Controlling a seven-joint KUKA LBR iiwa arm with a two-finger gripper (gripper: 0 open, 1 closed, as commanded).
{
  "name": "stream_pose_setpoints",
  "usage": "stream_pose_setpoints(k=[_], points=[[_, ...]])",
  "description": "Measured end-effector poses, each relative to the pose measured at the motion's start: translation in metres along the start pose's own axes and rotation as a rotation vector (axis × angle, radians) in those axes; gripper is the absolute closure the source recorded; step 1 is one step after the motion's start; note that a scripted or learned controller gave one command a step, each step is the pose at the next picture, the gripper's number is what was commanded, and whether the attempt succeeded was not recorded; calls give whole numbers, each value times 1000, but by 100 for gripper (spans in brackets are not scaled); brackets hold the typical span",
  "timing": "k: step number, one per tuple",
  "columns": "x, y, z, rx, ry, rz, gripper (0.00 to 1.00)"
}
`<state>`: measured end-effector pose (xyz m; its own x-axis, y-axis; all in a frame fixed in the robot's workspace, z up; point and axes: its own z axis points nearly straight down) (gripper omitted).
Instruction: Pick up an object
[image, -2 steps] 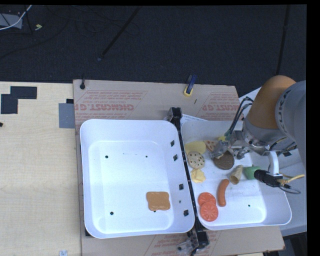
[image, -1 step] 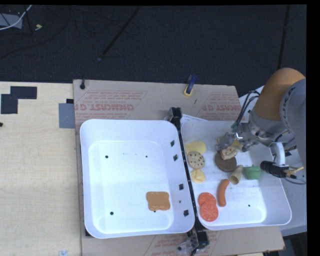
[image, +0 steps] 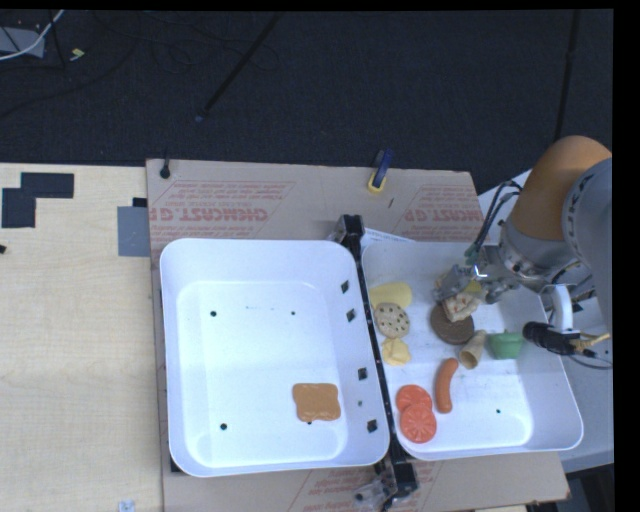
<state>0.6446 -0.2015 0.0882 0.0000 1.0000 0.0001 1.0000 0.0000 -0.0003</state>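
My gripper (image: 462, 290) hangs over the upper middle of the right bin (image: 520, 425). Directly under it lies a small pale tan piece (image: 461, 305), resting against a brown disc (image: 447, 325). Whether the gripper touches the tan piece is not visible. Close by to the lower right are a small cone (image: 472, 349) and a green item (image: 506, 345). Along the bin's left side sit a yellow piece (image: 391, 295), a speckled cookie (image: 391, 320) and a pale yellow bit (image: 397, 351). A sausage (image: 445, 385) and red tomato slices (image: 415, 411) lie toward the front.
The left bin (image: 200, 300) holds one slice of toast (image: 316, 402) near its front right. A black divider (image: 365, 340) runs between the bins. The arm's orange band (image: 560, 190) rises at the right edge.
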Motion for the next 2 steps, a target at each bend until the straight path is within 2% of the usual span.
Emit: stream_pose_setpoints(k=[1,2], points=[[-10,0,0,0,0,0,0],[4,-1,1,2,1,0,0]])
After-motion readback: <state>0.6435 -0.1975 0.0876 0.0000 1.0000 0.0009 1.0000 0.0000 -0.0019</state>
